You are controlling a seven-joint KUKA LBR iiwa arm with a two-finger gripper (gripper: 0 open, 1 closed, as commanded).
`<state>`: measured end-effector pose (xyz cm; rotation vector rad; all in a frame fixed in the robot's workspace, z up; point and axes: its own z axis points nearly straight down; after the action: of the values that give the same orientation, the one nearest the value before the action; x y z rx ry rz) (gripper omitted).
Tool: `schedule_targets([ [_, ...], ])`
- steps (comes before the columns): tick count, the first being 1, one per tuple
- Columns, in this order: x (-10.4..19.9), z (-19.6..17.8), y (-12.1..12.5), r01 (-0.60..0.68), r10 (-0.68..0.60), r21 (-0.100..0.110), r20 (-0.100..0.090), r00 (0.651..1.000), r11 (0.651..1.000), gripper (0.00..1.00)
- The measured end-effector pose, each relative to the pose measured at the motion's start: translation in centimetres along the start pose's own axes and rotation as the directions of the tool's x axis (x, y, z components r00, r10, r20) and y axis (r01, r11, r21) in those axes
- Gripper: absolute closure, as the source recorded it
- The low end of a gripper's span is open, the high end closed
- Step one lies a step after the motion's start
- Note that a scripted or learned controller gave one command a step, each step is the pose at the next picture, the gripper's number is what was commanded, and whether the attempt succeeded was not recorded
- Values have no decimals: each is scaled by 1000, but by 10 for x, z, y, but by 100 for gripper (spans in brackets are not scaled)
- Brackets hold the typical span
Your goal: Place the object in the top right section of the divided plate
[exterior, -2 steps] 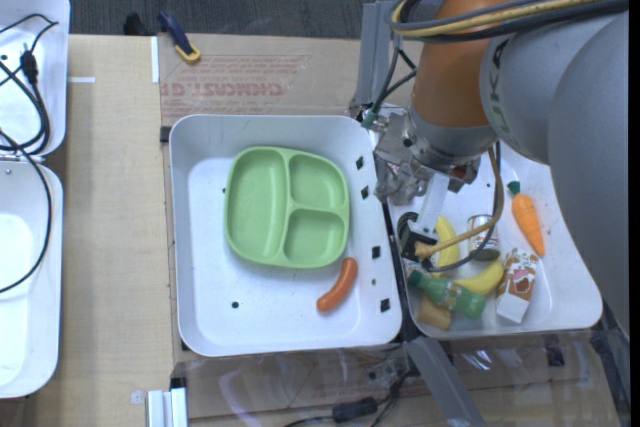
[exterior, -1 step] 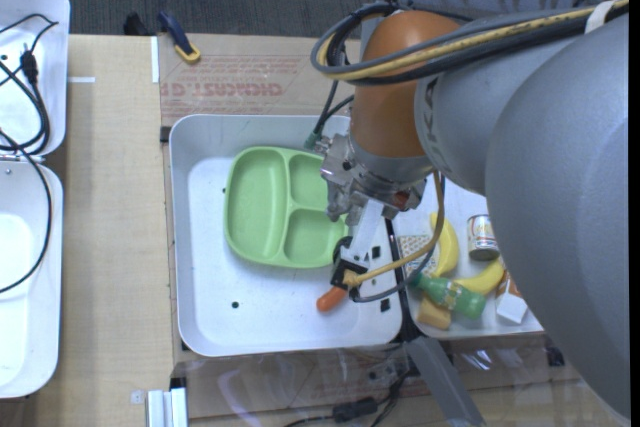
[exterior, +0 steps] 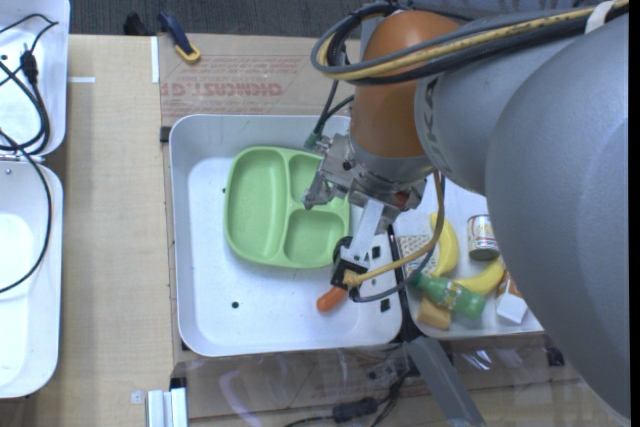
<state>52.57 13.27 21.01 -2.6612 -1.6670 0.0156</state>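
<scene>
**Hand over plate, orange item loose in bin**

Nearest cam: front of the white bin [exterior: 230, 320], floor mostly bare. Small orange item [exterior: 328, 300] lies on the bin floor just outside the near rim of the green divided plate [exterior: 255, 205], not touching it afaict. Its right end is tucked under robot hw, so full length isn't visible. The part that shows has its long axis roughly left-right, right end tipped slightly away from cam. I take it as the task obj, likely but not certain.

Next back: plate has one big compartment on left, two small on right. All look empty where visible. Target = top right section [exterior: 303, 167], the far small one.

Hand [exterior: 322, 185] sits over the plate's right side, approx at the divider between the two small sections, partly covering the target. Can't tell if it's wide or narrow from this angle. Nothing visibly in it.

Key relation: obj is almost straight toward cam from hand, past the near small section and the plate rim. IMO pick not done yet. Next move needs travel toward cam and down, grip across the short axis, then carry away from cam over the near section. Risk: plate rim crowds the approach.

Right of this bin: banana [exterior: 447, 245], can [exterior: 483, 235], green bottle [exterior: 452, 293], partly under arm. Farthest: cardboard sheet [exterior: 250, 80] on the surface, blue/yellow clamp [exterior: 178, 37] at its far edge.
</scene>
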Motion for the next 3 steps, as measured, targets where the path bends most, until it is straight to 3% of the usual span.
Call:
schedule_targets([
  [1,-47,23,40,-153,153,2,1,988,988,0],
  [2,-47,18,41,-153,153,7,8,988,988,100],
  [3,-35,2,-2,-2,2,0,0,1000,1000,100],
])
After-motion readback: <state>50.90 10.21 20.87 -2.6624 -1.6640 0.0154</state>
